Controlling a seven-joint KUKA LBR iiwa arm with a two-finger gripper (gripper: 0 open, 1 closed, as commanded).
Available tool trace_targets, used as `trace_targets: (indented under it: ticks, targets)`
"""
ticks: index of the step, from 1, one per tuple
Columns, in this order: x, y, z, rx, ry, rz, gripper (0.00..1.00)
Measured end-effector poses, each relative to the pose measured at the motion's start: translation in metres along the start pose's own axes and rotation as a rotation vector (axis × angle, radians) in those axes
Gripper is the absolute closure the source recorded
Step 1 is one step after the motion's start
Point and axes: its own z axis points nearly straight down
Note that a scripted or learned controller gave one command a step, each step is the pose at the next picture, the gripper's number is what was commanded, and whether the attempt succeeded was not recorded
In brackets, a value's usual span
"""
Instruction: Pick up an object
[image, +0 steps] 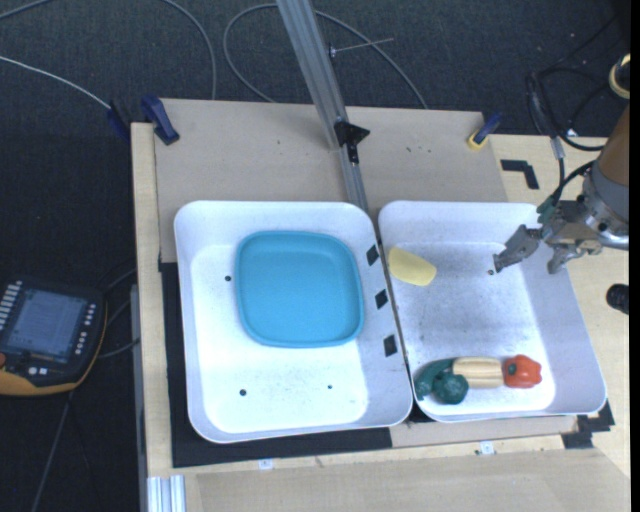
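Two white bins (200, 300) sit below the pincer (532, 255), its fingers spread wide, holding nothing.

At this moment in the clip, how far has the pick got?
Nothing looks picked yet. The claw is open above the right bin's upper right area, with nothing between its fingers. The yellow piece lies near that bin's upper left, and the green, tan and red items sit along its front edge. Choosing one, descending, closing and lifting all remain.
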Motion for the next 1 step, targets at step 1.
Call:
trace_targets:
  ticks: [1]
  targets:
    - [-0.0031, -0.006, 0.044, -0.001, 0.0, 0.0, 0.0]
